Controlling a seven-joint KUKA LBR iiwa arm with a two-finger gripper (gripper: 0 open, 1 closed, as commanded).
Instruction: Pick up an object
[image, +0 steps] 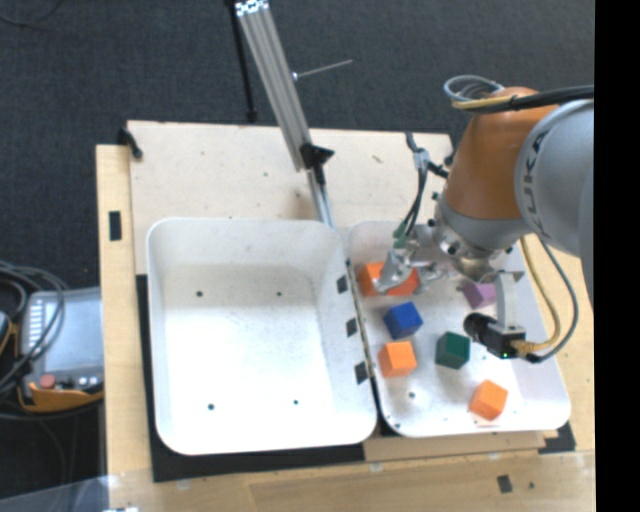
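Note:
The right bin holds several small blocks. My gripper is low over the bin's far left corner, right at an orange block that it partly covers. In front of that lie a blue block and a second orange block. A green block sits mid-bin, and a third orange block lies near the front edge. A purple block peeks out beneath the wrist. The arm's orange band looms over the bin's far right.
The left bin stands beside the right one, sharing a raised middle rim. A slanted aluminium post rises behind the bins. A black cable fitting hangs from the arm near the green block.

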